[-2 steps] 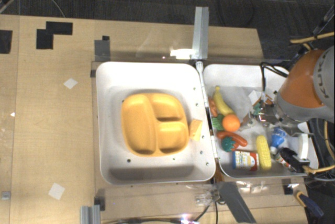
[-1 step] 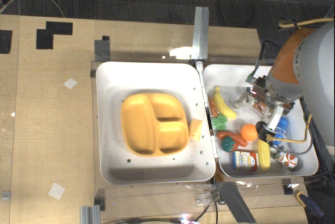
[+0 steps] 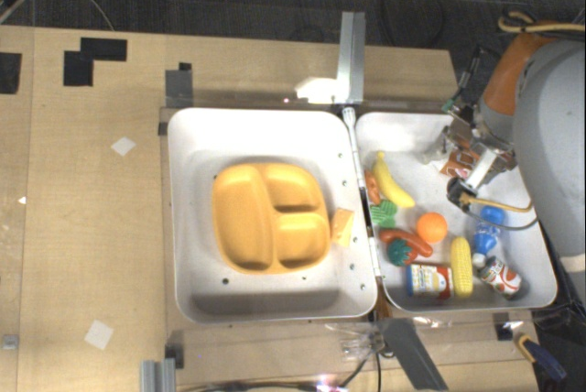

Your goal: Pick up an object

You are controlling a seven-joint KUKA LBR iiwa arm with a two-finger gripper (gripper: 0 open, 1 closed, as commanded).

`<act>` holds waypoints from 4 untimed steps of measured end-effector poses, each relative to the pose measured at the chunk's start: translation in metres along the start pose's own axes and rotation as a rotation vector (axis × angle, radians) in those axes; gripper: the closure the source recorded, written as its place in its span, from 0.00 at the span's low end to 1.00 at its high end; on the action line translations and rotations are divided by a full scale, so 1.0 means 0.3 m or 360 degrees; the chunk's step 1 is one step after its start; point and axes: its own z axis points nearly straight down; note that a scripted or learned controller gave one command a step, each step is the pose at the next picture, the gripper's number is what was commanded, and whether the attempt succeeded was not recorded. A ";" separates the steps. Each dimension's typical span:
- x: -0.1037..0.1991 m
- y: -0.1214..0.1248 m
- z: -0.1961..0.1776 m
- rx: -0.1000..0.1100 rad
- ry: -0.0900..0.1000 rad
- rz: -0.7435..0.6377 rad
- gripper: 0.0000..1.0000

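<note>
The right bin (image 3: 403,136) holds several toy foods. Among them are a yellow banana (image 3: 392,184), an orange ball (image 3: 432,226), a corn cob (image 3: 461,264) and a small red-labelled bottle (image 3: 427,279). My gripper (image 3: 465,172) hangs over the bin's far right part, just up and right of the orange ball. A small red and white item (image 3: 456,163) lies right by its tip; whether it is held is unclear. The grey arm with its orange band (image 3: 502,83) comes in from the right.
The left bin (image 3: 183,198) carries a yellow divided plate (image 3: 270,216) and a small orange wedge (image 3: 342,225) by its right wall. A green piece (image 3: 384,214), a blue item (image 3: 488,230) and a small can (image 3: 504,278) crowd the right bin's near half.
</note>
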 end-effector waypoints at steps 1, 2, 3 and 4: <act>0.026 0.067 -0.026 0.0031 0.0002 0.0220 0.00; -0.110 -0.095 -0.074 0.0014 0.0000 0.0322 0.00; 0.016 0.091 -0.009 0.0075 0.0012 0.0533 0.00; -0.122 -0.161 -0.006 -0.0005 0.0004 0.0276 0.00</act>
